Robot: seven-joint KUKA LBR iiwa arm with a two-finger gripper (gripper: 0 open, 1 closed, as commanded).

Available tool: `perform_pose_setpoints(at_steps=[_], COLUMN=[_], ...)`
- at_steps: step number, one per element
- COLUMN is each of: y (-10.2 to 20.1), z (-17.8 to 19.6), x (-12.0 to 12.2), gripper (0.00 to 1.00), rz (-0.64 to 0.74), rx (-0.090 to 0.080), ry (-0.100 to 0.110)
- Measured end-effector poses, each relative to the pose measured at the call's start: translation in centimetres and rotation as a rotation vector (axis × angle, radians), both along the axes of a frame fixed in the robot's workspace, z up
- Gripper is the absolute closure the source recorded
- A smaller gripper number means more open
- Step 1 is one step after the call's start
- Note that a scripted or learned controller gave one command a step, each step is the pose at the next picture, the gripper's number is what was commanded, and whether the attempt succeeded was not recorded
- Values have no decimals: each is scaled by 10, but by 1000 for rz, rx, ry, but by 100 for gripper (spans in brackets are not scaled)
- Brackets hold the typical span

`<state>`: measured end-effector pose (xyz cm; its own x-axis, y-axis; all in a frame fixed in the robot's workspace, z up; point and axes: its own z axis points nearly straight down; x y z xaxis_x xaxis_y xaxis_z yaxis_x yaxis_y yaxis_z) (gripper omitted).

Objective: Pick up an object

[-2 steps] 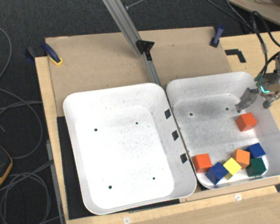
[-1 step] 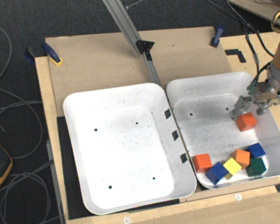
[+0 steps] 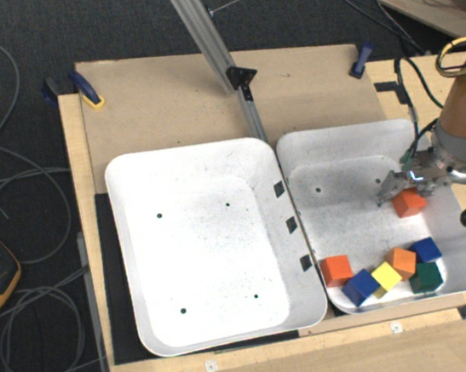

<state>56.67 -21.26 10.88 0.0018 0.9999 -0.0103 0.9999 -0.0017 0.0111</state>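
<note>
In the right bin [image 3: 342, 165], an orange-red block [image 3: 408, 202] lies near the right wall. My gripper [image 3: 405, 186] hangs directly over it, its tip at or just above the block's top edge. The wrist hides where they meet, so I cannot see whether the block is gripped. Along the bin's front edge lies a cluster of blocks: an orange one [image 3: 337, 269], a blue one [image 3: 360, 285], a yellow one [image 3: 386, 276], another orange one [image 3: 404, 261], a second blue one [image 3: 425, 249] and a green one [image 3: 425, 278].
The left bin [image 3: 198, 246] sits beside the right one, with a row of black clips [image 3: 291, 224] on the shared rim. A slanted metal pole [image 3: 213, 46] rises behind the bins. Cables run by the arm at the right.
</note>
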Motion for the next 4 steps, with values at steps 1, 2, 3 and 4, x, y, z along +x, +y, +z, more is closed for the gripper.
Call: perform_pose_setpoints(at_steps=[1,2,3,4], y=[-2,-2,0,-2], z=[0,14,75,141], x=[6,8,3,6], gripper=[0,100,100,100], rz=[3,4,3,4], rx=[3,1,8,7], ry=[-6,-14,4,2])
